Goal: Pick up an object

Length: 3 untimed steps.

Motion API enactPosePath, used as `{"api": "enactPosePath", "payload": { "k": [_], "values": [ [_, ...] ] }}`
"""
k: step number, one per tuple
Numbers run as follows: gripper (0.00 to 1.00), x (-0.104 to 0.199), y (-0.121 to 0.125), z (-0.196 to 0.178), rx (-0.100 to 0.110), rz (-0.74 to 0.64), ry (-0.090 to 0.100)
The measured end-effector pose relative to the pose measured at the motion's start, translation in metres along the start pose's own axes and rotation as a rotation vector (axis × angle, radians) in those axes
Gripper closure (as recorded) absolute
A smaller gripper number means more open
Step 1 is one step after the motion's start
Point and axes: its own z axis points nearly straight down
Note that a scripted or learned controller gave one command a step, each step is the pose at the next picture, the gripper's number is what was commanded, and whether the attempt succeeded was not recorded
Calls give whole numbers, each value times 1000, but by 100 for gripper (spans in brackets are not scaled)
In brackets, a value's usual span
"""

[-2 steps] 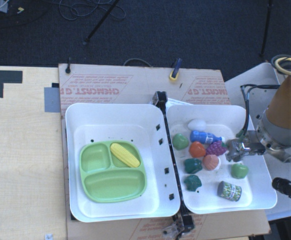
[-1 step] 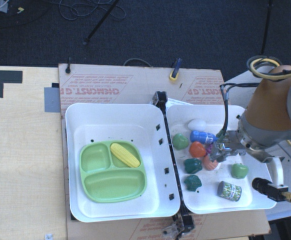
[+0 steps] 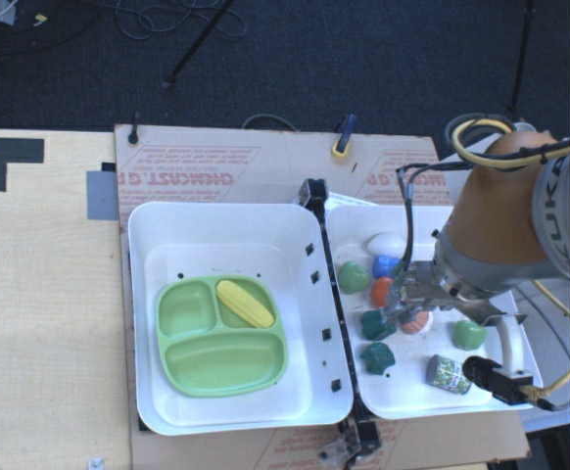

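Objects for picking lie scattered in the right bin: a white egg-shaped piece near its far edge, a blue piece just in front of that, a light green round piece toward the bin's left wall, and an orange piece beside the blue one. Two dark green lumps sit nearer the front, one close to the middle and another just in front of it toward the front-left corner. A red and white piece lies at the bin's middle, a bright green round piece lies toward the right wall, and a small patterned can lies on its side near the front edge. The gripper hangs low over the middle of this bin, right among the orange, dark green and red and white pieces; how it stands and whether it has anything cannot be told from this slant. The arm reaches in over the bin's right side. The left bin holds a green divided tray near its front-left, with a yellow corn cob lying in the tray's far right compartment
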Motion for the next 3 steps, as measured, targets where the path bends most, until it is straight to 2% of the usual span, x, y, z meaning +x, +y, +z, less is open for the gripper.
{"api": "enactPosePath", "payload": {
  "k": [1,2,3],
  "values": [
    [100,59,4,8,2,1,-1],
    [100,82,13,-9,-2,3,-2],
    [100,74,5,0,1,6,-3]
  ]
}}
